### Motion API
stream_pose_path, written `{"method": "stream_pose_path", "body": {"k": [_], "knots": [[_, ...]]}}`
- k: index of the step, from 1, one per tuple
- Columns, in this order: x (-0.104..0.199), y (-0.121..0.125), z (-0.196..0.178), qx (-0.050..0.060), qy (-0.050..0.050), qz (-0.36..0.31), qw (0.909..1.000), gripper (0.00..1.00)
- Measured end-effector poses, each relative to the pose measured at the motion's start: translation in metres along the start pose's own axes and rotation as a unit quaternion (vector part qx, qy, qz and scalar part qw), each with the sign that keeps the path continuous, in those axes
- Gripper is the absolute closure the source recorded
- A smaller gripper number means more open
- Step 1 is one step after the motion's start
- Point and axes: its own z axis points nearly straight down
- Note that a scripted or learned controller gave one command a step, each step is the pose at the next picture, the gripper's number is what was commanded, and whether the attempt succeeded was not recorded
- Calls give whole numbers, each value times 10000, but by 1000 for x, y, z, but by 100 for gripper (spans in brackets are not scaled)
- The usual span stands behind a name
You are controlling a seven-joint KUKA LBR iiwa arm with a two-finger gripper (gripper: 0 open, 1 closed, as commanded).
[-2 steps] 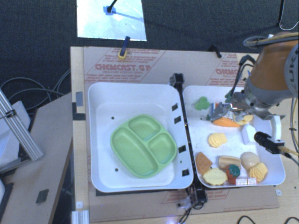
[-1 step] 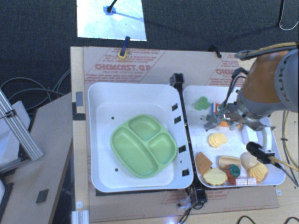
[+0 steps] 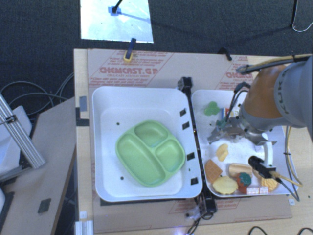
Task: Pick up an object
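gripper (image 3: 218, 131) low in right bin (image 3: 205, 99), mid-left, can't tell what it's doing | yellow piece (image 3: 222, 152) just below it, rest of toys crammed along front edge | risk imo: stuff's packed tight, could nudge neighbours or close on nothing | tray (image 3: 149, 152) sits in left bin (image 3: 105, 131)

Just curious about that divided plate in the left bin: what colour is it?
Light green. The divided plate shows plainly in the camera view, lying in the left bin.
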Motion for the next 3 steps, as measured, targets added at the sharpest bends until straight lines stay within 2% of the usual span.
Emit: {"method": "stream_pose_path", "body": {"k": [1, 2, 3], "knots": [[0, 1, 4, -6, 3, 1, 10000, 0], [0, 1, -7, -20, 2, -2, 10000, 100], [3, 7, -70, -43, -7, -19, 10000, 100]]}}
